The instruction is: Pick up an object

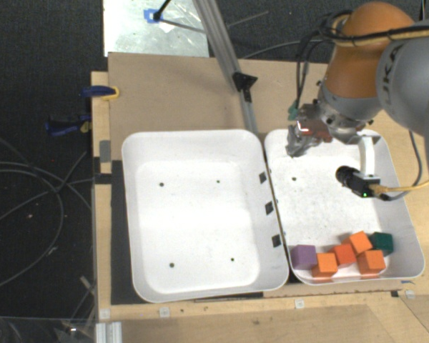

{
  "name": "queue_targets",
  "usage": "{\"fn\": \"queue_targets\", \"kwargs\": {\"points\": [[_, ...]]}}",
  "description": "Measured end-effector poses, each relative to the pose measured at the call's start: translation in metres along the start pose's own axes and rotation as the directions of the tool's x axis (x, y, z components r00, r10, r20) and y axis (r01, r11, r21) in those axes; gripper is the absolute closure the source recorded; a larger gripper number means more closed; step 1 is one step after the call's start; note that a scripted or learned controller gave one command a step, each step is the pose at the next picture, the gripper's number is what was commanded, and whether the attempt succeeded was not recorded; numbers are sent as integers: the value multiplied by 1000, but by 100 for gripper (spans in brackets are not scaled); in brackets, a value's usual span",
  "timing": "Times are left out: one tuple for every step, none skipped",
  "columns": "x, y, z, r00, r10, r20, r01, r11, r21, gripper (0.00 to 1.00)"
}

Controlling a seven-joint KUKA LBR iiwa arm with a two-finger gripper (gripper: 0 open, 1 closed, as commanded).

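Orange blocks (343, 253), 3 of them, huddle with a purple cube (304, 255) and green one (382, 243) at the right bin's (300, 191) near edge. Probably light, rigid; pinch opposite flat faces. Gripper (298, 143) hovers far off, state unclear.

bench (179, 91): tan board lying under and left of the pincer (298, 146) | floor (36, 63): dark carpet spreading far left, black cables (28, 191) trailing | clamps (93, 91): blue, gripping the bench's left edge | pole (222, 41): grey, slanting up-left | pale patch (154, 16): glaring beyond the bench
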State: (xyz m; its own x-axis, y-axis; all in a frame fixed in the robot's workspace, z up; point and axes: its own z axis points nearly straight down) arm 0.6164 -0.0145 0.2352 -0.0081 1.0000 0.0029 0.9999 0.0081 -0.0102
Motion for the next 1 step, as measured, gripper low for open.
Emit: {"fn": "queue_targets", "kwargs": {"points": [[59,41,-36,1000,-3,2,3,1000,-19,100]]}}
